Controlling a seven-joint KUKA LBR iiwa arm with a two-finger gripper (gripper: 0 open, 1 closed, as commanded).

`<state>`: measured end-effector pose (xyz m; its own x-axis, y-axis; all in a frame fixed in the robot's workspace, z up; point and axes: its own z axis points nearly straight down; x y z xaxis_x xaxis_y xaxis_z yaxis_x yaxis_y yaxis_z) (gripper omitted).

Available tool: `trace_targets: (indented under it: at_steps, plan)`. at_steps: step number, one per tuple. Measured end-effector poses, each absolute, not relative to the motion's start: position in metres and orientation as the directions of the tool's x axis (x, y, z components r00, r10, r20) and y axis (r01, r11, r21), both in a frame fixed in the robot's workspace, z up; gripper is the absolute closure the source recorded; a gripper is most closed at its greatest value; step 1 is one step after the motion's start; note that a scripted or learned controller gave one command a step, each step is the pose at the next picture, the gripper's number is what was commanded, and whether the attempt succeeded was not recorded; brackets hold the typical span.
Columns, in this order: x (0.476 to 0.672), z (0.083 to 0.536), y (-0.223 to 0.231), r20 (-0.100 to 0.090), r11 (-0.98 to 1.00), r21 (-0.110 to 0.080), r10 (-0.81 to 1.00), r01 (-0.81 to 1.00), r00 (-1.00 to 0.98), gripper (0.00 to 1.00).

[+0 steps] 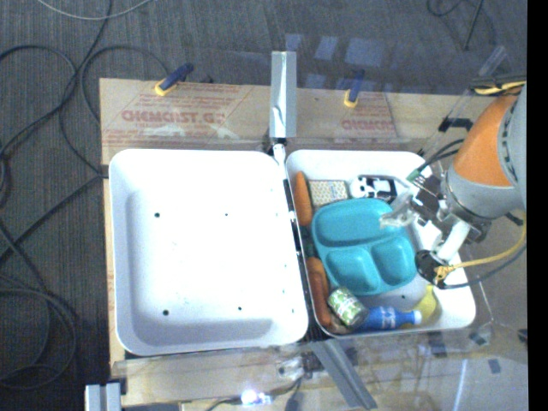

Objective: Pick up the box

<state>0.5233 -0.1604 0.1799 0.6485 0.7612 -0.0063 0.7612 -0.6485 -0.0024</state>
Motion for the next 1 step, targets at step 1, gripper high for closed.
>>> trace_targets:
  at_steps: [1]
  plan:
    - [0.5236, 0.1870, -0.1603, -0.010, -0.647, -0.006, 0.763, 0.763, 0.647, 1.00]
